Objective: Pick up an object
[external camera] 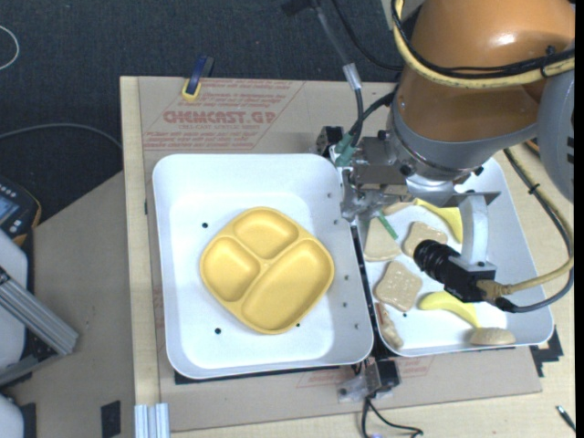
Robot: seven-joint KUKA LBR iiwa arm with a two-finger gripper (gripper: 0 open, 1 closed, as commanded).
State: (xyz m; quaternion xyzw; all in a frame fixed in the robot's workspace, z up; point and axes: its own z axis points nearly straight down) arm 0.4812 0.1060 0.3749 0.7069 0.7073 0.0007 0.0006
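My gripper (412, 222) hangs low over the back of the right bin (529, 272), its two fingers standing far apart and open. The left finger (350, 204) is close to the wall between the bins, and the right finger (474, 234) is near the bin's middle. Between them lie a tan toast-like piece (424, 236) and a yellow banana slice (445, 217); nothing is gripped. A square cracker (399, 284), a yellow banana (453, 307) and a beige lump (492, 337) lie nearer the front.
The left bin (182, 245) holds a yellow divided plate (266, 268). A black cylinder with a cable (449, 268) juts from the wrist over the right bin. A blue and yellow item (195, 78) lies on the cardboard behind the bins.
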